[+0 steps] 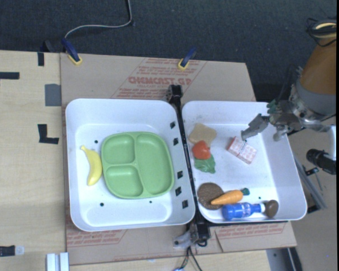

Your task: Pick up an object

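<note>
1. pink packet point(241, 150) — a small flat packet with a red and white pattern — lies on the floor of the right bin point(282, 168), near the far side.
2. pincer point(251, 130) hangs just above and beside the packet's far edge; the grey arm point(305, 109) reaches in from the right with its orange band point(322, 66) higher up.
3. i cannot tell if the pincer is open or closed, and nothing shows between its tips.
4. a tan bread slice point(201, 133) lies at the left of the right bin, touching a red tomato point(201, 149), which sits on a green leaf point(205, 164).
5. at the near side lie a brown round cookie point(206, 191), an orange carrot point(227, 197) resting on it, and a blue bottle point(243, 210) on its side with a brown cap end.
6. the left bin point(79, 151) holds a green divided plate point(138, 164) with a yellow banana point(93, 165) just beside it on the left.
7. both bins sit side by side on a cardboard sheet point(152, 78) on the counter point(17, 168) — two clips hold the sheet's far edge.
</note>
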Tool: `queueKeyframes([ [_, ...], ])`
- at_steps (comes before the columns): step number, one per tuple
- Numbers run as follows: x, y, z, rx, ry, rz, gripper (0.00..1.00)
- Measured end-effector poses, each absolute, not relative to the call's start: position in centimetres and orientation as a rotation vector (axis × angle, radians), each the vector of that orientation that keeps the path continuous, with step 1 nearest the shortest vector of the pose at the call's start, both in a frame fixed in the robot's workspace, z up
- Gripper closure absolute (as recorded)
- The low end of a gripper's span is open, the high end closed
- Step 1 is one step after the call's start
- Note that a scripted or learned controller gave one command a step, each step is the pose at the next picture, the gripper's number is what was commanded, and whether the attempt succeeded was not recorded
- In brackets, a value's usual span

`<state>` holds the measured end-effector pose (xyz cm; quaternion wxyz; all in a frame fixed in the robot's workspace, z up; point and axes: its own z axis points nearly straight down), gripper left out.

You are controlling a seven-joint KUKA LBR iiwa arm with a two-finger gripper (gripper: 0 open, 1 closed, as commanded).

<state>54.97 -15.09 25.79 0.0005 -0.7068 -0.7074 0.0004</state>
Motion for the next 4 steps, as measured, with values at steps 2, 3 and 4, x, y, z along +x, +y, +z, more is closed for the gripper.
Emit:
queueKeyframes([
  [2, 59.3, -9.4, 8.6, -2.222, -2.223, -0.001, 0.00],
  [3, 65.1, -9.6, 8.4, -2.202, -2.215, 0.020, 0.00],
  [4, 66.9, -9.6, 8.5, -2.220, -2.225, -0.001, 0.00],
])
